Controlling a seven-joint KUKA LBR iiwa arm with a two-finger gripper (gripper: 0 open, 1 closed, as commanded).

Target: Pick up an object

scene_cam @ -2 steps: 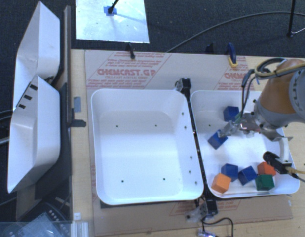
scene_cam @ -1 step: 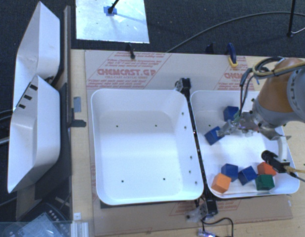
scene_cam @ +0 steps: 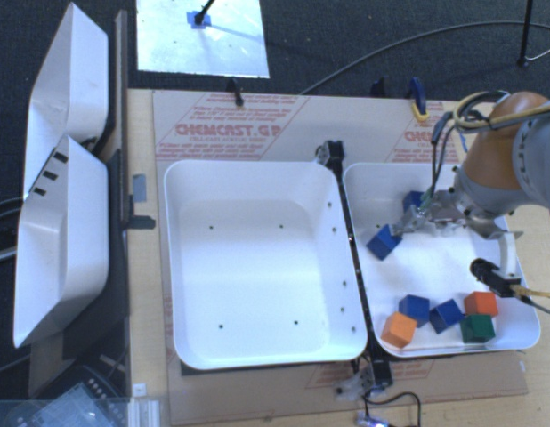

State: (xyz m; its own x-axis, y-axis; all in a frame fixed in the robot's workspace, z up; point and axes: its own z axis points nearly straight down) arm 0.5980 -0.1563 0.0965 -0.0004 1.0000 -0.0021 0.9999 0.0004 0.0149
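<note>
While my arm (scene_cam: 511,163) reaches in from the right of the camera view, my gripper (scene_cam: 402,227) sits low over the right bin (scene_cam: 373,185), close to that bin's left half. A blue block (scene_cam: 382,242) lies tilted just below and left of the fingertips, near enough that it may be touching them, but I cannot tell whether it is pinched between them or only resting on the bin floor, and I cannot tell how my tool is set. Another bit of blue (scene_cam: 413,200) shows just above the gripper, partly hidden by it. Along the right bin's near edge sits a cluster: an orange block (scene_cam: 400,329), two blue blocks (scene_cam: 415,308) (scene_cam: 447,315) beside it, then a red-orange block (scene_cam: 481,303) touching a green block (scene_cam: 478,328). The left bin (scene_cam: 181,181) stands just beside the right one, their rims meeting.
</note>
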